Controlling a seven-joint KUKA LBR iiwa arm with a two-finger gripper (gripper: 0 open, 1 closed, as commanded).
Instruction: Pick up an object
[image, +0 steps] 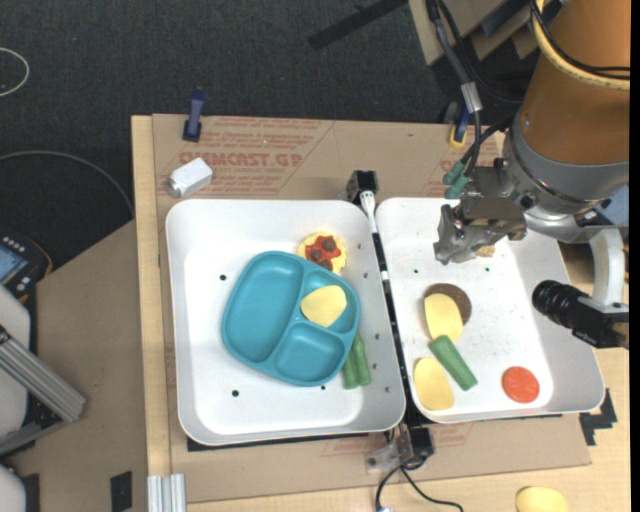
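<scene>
My gripper (455, 248) hangs over the back part of the right bin (400, 290), above its bare floor, with nothing seen between its fingers. In front of it lie a brown disc topped by a yellow slice (444, 312), a green stick (453, 362), a pale yellow piece (433, 384) and a red-orange round piece (520, 384). The left bin (195, 300) holds a blue divided plate (285, 318) with a yellow slice (324, 306) in one compartment. A small pizza-like piece (322, 250) sits behind the plate, and a green stick (356, 364) lies at its right.
The two bins meet at a ridge (383, 300) with a black clip (361, 185) at its far end. A white block (190, 177) and a blue clamp (194, 114) sit on the cardboard behind the left bin. A yellow object (540, 498) lies off the bench at the front right.
</scene>
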